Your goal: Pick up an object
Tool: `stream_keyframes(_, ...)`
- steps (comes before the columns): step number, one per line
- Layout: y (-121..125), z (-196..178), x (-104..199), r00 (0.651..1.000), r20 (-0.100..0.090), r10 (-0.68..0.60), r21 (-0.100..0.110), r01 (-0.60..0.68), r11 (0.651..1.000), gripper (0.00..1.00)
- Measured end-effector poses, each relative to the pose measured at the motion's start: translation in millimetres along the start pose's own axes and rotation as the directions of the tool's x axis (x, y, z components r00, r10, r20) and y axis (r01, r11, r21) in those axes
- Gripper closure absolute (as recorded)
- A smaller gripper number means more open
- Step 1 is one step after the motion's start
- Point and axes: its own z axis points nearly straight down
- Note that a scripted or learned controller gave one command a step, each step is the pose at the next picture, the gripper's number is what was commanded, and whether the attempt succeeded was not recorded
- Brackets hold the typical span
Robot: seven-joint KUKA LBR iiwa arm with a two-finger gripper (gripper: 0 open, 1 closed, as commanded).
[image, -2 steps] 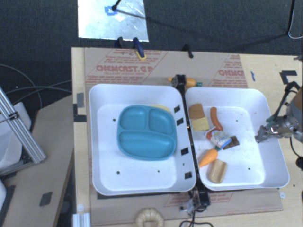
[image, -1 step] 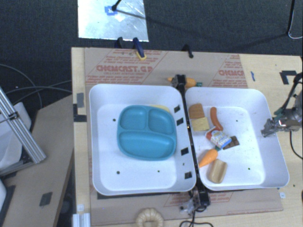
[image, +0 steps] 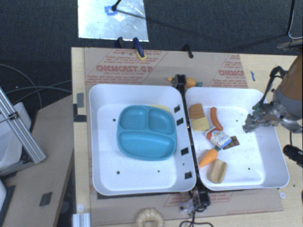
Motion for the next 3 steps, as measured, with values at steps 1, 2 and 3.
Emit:
stream_keyframes(1, 27.6, 3.7, 41.9, 1.0, 0.001, 0.0, -0.001, 0.0, 1.0, 1.0)
stream_keyframes(2, 57.6, -0.6, 94.2, 1.0, 0.0, 0.001, -0.001, -0.001, 1.0, 1.0)
stream_keyframes(3, 73.8, -4.0, 136.0, 1.0, 0.0, 0.0, -0.001, 0.0, 1.0, 1.0)
